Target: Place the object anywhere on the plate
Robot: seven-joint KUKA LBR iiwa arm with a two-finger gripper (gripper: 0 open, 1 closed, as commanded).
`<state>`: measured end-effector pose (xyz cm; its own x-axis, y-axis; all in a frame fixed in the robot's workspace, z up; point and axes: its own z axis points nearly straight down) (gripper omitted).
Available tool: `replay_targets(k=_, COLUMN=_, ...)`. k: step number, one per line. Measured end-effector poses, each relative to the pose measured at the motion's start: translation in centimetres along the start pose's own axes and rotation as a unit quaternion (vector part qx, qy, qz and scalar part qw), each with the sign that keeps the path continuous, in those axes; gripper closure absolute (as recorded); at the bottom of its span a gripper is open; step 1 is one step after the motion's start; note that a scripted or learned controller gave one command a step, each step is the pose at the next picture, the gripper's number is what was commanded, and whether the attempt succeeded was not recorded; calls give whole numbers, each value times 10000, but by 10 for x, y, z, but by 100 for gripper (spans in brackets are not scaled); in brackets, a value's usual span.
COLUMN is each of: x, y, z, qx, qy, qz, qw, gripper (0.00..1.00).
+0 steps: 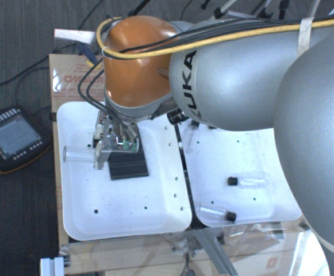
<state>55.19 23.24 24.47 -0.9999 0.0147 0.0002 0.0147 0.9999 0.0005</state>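
Gripper: hangs over the left bin, close above the bin floor, under the arm's orange band; whether it is released, clenched or grasping cannot be told from this view.
Arm: large and grey, reaching in from the right and covering the upper part of the right bin.
Black plate: a dark ribbed rectangle lying flat in the left bin, just below and right of the gripper.
Clear tube: lies in the left bin, its near end hidden behind the gripper body.
Left bin: white and shallow.
Right bin: holds two clear tubes with black caps, one mid-bin, one by the front rim.
Pendant: handheld controller on the floor, left of the bench.
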Motion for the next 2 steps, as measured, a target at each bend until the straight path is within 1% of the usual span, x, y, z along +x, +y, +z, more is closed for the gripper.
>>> replay_targets(k=1, x=-44, y=1, z=-30, qx=-5, qy=-13, qz=-1400, qw=9901, gripper=100)
replay_targets(k=2, x=33, y=1, z=-32, qx=-9, qy=-4, qz=-1512, qw=9885, gripper=100)
